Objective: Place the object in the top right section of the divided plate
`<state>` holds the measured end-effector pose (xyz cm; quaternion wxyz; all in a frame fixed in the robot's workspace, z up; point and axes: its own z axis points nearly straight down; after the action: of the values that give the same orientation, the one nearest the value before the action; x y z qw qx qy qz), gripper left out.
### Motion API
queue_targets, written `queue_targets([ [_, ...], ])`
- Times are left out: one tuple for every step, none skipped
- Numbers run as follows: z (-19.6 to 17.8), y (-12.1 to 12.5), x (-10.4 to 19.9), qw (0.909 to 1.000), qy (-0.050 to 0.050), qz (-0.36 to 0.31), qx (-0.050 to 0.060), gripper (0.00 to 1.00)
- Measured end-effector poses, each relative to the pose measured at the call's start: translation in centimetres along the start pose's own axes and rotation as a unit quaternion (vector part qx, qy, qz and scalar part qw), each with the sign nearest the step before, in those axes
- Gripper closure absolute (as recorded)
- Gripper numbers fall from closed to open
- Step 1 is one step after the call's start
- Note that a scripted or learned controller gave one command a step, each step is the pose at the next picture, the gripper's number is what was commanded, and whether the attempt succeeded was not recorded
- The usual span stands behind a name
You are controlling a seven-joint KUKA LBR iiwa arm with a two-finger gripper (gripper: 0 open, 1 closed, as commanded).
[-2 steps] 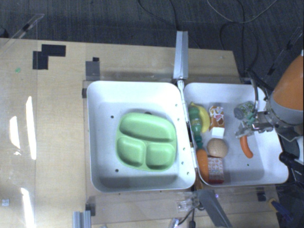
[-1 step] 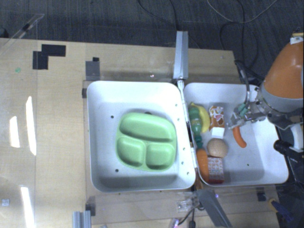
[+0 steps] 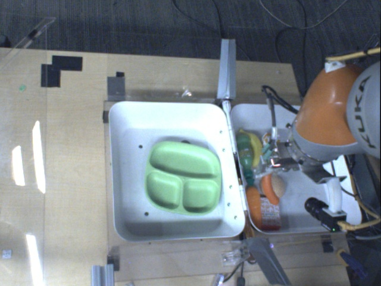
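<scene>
A robotics lab: a wooden surface (image 3: 59,177) carries bolted white bins (image 3: 119,159), with loose cables (image 3: 202,5) on grey carpet behind it.

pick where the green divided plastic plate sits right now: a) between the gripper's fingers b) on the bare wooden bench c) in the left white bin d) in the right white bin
c, the green divided plastic plate lies flat on the floor of the left white bin, while the grey and orange arm is over the right white bin among the small food-like items.
</scene>
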<state>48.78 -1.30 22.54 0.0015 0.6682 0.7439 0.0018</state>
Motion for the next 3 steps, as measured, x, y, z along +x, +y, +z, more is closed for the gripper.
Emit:
queue_targets([
  [0.0, 0.0, 0.0, 1.0, 0.0, 0.0, 0.0, 0.0],
  [-5.9, -0.2, -2.8, 0.9933, -0.001, 0.115, -0.001, 0.0],
  [-5.4, 0.5, 4.6, 0.9713, 0.0, 0.238, 0.0, 0.0],
])
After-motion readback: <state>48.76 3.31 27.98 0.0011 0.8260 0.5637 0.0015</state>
